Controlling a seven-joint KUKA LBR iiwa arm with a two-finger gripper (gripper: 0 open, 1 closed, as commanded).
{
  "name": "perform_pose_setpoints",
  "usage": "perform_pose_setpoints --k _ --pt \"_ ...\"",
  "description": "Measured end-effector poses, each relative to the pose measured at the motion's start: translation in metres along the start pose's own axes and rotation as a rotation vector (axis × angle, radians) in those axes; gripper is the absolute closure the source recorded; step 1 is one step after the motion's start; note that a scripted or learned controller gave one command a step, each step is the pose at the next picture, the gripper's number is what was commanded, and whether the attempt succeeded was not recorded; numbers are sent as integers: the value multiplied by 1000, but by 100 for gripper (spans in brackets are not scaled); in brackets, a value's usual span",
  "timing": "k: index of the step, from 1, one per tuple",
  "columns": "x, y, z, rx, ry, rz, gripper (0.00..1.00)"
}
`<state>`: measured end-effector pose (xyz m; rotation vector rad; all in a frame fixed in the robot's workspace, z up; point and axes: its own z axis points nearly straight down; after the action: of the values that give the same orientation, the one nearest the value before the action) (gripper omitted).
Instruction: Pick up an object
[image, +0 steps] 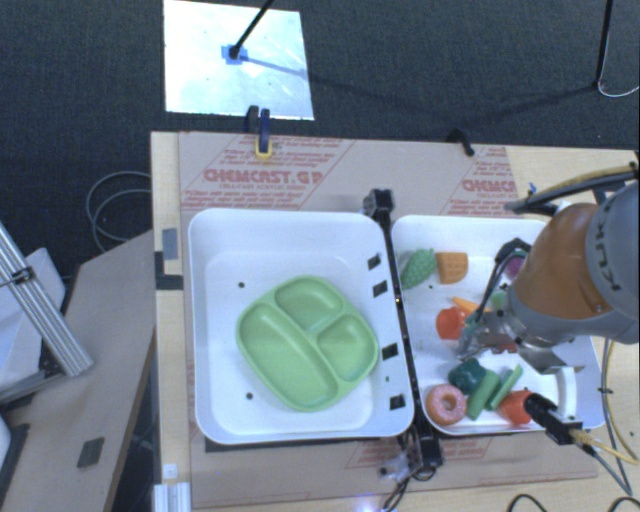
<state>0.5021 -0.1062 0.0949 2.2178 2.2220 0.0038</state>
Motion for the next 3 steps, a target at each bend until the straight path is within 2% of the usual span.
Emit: perform_pose_setpoints --k 3 --pt "0 3 -132 -3 -2 -3 100"
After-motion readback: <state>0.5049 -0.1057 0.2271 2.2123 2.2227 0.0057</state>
